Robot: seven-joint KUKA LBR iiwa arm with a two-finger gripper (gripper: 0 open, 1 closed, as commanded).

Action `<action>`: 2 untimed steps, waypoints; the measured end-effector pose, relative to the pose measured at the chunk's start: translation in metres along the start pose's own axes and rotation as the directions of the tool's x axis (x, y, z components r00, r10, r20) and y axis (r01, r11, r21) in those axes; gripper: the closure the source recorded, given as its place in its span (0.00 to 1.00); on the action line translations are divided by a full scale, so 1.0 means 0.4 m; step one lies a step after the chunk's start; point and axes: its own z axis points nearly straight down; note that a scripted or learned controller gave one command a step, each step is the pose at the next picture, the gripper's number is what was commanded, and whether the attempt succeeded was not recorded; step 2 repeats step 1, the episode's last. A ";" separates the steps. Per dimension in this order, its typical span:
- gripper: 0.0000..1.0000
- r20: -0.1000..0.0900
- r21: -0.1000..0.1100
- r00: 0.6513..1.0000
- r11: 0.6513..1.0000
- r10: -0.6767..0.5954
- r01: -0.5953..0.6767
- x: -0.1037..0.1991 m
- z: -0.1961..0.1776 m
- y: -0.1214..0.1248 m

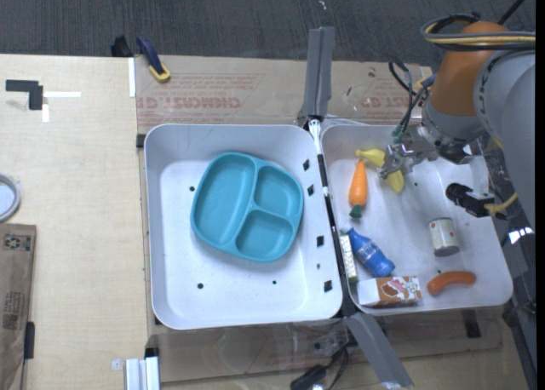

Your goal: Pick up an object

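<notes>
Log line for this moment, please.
gripper: above yellow banana, right white bin | orange carrot: beside | nothing lifted

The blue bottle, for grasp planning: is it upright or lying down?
Lying down. The blue bottle rests on its side on the right bin's floor, long axis running diagonally.

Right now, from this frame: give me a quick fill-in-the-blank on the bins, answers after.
1. The blue divided plate lies in the ____ bin as the camera sees it.
2. The plate has ____ compartments.
3. The carrot lies in the right bin near its ____ wall.
4. The gripper is over the yellow ____ at the right bin's far end.

Missing words: left; three; left; banana
</notes>
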 end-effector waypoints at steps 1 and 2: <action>1.00 0.001 -0.017 0.999 0.999 -0.037 0.037 0.167 -0.347 0.025; 1.00 0.001 -0.017 0.999 0.999 -0.037 0.037 0.167 -0.347 0.025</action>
